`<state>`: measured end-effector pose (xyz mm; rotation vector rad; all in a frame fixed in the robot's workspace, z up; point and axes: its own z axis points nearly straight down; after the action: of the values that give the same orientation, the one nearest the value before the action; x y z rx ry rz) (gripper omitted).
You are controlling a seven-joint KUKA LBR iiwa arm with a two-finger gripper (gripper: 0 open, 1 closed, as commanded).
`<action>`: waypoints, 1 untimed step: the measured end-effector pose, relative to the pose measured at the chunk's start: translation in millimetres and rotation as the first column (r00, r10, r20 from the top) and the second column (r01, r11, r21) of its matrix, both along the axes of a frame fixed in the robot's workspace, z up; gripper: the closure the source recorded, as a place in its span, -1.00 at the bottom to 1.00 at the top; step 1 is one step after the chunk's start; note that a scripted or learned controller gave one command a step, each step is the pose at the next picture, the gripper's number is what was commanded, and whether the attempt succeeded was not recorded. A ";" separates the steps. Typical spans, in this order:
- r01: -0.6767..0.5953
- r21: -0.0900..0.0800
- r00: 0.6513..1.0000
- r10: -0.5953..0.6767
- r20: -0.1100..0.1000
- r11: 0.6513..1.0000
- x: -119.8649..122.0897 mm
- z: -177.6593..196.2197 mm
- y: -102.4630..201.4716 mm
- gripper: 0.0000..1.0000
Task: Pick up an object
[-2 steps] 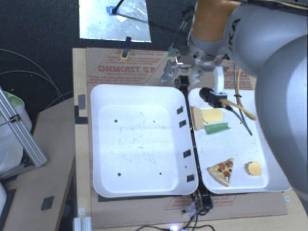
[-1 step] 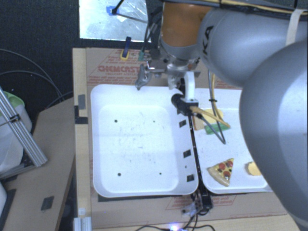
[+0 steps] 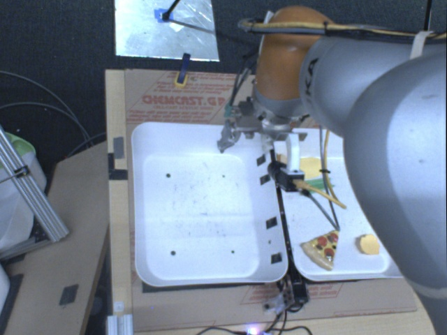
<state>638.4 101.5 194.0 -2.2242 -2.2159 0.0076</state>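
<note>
Grey arm (image 3: 377, 117) looms in from the right, its hand (image 3: 227, 139) low over the left bin's (image 3: 154, 257) far edge; whether it is apart or together, I cannot tell. Pizza slice (image 3: 321, 248) and yellow block (image 3: 368, 243) lie well apart from it, near in the right bin (image 3: 349, 274).

This looks like a robotics lab or test bench, not a home or shop. A heavy grey industrial arm (image 3: 377, 110) with an orange band (image 3: 283, 54) reaches over two shallow white bins (image 3: 147, 187) that sit side by side on a sheet of printed cardboard (image 3: 174, 96) rather than on any finished counter. Loose cables (image 3: 42, 110) trail over the dark floor covering near the cardboard's far left corner, and more wiring (image 3: 283, 306) hangs off its near edge. Bare aluminium framing (image 3: 31, 194) stands at the left. A shiny metal sheet (image 3: 164, 19) with a blue marker lies beyond the cardboard's far edge. The toy food (image 3: 321, 248) in the right bin suits test props.
</note>
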 end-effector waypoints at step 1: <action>-0.007 0.002 1.000 0.007 -0.014 1.000 -113.3 -94.5 29.5 -1.00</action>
<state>525.1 131.1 99.5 -2.2084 -2.2152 0.0210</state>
